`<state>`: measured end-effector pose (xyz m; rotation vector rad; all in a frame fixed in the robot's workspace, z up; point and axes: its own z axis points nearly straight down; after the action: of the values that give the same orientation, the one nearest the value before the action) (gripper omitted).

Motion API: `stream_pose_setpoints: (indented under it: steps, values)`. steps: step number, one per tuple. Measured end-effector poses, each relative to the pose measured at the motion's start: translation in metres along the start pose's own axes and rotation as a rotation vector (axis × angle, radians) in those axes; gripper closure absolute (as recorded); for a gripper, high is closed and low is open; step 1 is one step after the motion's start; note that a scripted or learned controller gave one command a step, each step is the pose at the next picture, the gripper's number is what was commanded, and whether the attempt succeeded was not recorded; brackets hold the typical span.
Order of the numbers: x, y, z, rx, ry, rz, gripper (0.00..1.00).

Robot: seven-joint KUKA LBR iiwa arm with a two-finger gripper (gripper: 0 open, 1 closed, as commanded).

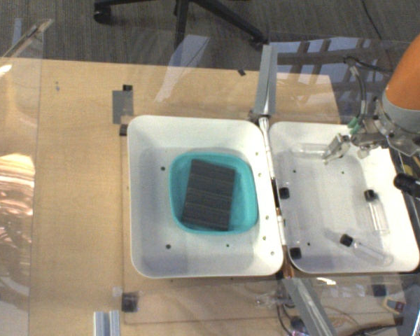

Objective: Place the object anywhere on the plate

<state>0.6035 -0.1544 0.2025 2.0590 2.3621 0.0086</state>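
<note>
A teal square plate (248, 187) sits in the middle of the left bin (147, 208). A dark grey ridged rectangular block (209, 194) lies flat on the plate, slightly tilted and fully inside its rim. My gripper (338, 148) hangs over the back part of the right bin (315, 208), well to the right of the plate and apart from the block. The arm's orange band (413, 72) shows at the right edge. Nothing is seen held in the gripper.
In the right bin lie clear tubes with black caps: one (376, 212) at the right, one (360, 246) near the front, and a clear one (306, 148) at the back beside the gripper. A metal post (266, 82) rises behind the divide between the bins.
</note>
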Motion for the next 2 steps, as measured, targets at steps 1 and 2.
stream_pose_setpoints:
  steps: [1, 2]
  values:
    - [-0.047, 0.009, -0.139, -0.003, -0.004, -0.091, 0.00]
    - [-0.046, -0.039, -0.233, -0.004, -0.005, 0.077, 0.00]
